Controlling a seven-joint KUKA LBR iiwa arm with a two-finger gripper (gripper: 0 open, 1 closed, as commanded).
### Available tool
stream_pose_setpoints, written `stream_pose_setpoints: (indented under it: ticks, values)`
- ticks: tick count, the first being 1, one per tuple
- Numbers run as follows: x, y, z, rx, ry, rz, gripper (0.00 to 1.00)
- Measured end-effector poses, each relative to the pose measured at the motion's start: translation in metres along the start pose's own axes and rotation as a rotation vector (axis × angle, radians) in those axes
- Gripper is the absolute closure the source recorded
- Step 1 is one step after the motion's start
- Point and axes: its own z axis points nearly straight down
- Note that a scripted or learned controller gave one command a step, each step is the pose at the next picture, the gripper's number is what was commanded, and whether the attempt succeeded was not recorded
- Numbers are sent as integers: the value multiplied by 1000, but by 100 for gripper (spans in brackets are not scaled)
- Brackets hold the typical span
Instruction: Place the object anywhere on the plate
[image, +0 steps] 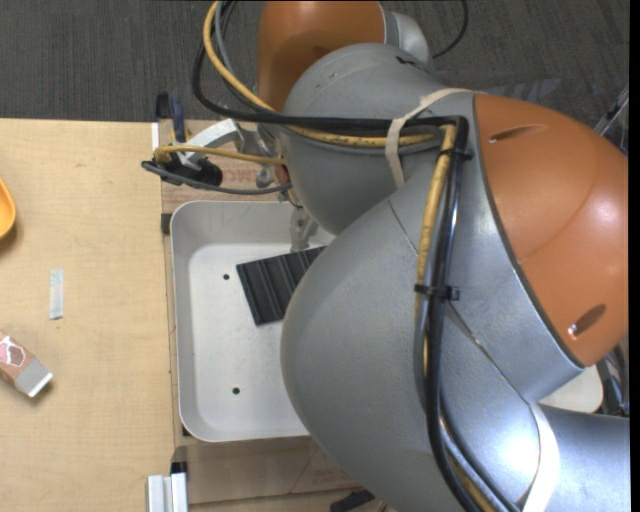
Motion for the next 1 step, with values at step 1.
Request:
stream_pose_setpoints:
  ticks: [1]
  values:
    - [-59,-19,93,-1,-2,64,0]
